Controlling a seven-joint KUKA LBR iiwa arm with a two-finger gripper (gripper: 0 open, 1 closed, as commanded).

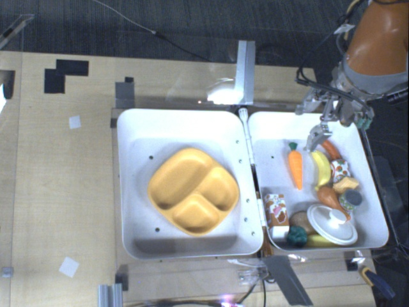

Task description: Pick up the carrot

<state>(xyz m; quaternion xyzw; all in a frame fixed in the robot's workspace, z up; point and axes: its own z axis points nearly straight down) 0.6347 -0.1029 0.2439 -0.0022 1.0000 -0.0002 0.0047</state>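
Note:
The carrot (pixel 295 166) is orange with a small green top. It lies lengthwise in the right bin (pixel 369 171), towards that bin's left side, with nothing on it. My gripper (pixel 319 135) hangs over the back part of the same bin, just up and to the right of the carrot's green end. It is apart from the carrot and nothing shows in it. The grey arm with its orange band (pixel 378 34) comes in from the upper right.
Right of the carrot lie a banana (pixel 322 167), a reddish vegetable (pixel 330 149) and a small carton (pixel 340 170). A white bowl (pixel 332 223), another carton (pixel 276 208), a brown item (pixel 299 220) and a green item (pixel 295 236) crowd the front. The left bin (pixel 134 139) holds a yellow divided plate (pixel 193 189).

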